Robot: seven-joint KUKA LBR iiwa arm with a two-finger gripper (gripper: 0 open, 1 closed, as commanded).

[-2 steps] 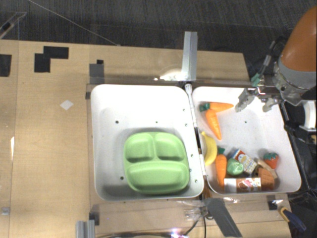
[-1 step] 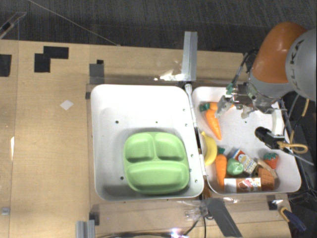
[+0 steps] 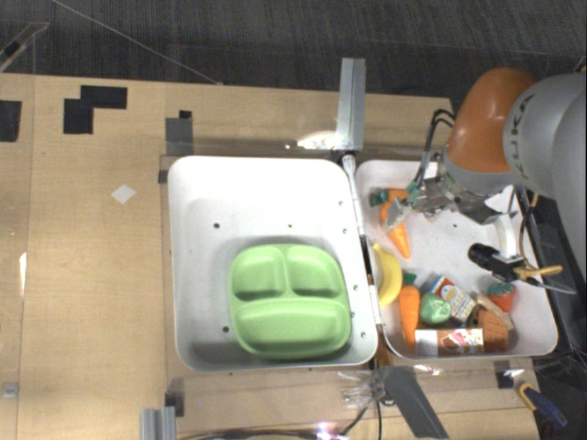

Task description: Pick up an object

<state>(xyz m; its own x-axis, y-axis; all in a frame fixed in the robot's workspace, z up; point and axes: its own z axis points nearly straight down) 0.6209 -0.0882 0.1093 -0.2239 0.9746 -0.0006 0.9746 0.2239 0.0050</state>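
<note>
1. The place was a robotics lab or test cell, not a home.
2. A plywood table (image 3: pixel 83 273) carried two white bins (image 3: pixel 188 246) held by metal brackets (image 3: pixel 352 99), with black marker patches (image 3: pixel 94 108) on the wood.
3. A grey industrial arm (image 3: pixel 541 126) with loose cables reached in.
4. Plastic toy food (image 3: pixel 431 301) and a green divided tray (image 3: pixel 290 299) served as test items; dark carpet (image 3: pixel 229 16) lay beyond.
</note>
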